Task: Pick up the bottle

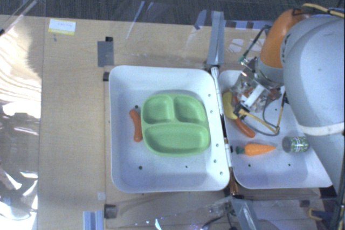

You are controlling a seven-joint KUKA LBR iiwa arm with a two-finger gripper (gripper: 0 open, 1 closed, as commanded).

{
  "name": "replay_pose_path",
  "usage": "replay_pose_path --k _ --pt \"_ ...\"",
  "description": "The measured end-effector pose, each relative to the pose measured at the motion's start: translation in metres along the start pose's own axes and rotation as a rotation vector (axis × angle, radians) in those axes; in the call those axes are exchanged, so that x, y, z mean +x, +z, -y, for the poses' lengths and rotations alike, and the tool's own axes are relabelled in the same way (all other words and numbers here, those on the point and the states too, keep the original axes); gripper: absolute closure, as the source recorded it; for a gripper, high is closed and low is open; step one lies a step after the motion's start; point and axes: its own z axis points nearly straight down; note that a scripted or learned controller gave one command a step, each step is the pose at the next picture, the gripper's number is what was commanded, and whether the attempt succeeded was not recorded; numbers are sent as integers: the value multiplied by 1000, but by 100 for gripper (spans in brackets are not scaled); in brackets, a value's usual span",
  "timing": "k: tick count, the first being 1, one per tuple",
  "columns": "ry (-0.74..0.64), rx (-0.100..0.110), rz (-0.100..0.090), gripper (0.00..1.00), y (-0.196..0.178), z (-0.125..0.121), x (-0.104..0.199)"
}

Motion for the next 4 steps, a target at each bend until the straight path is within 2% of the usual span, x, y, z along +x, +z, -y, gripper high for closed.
replay_pose_path --k 2,3,4 --pt "-3 6 -1 0 4 6 4" --pt "-7 5 -2 0 3 25 -15" --pt "-591 0 -4 0 1 66 -71"
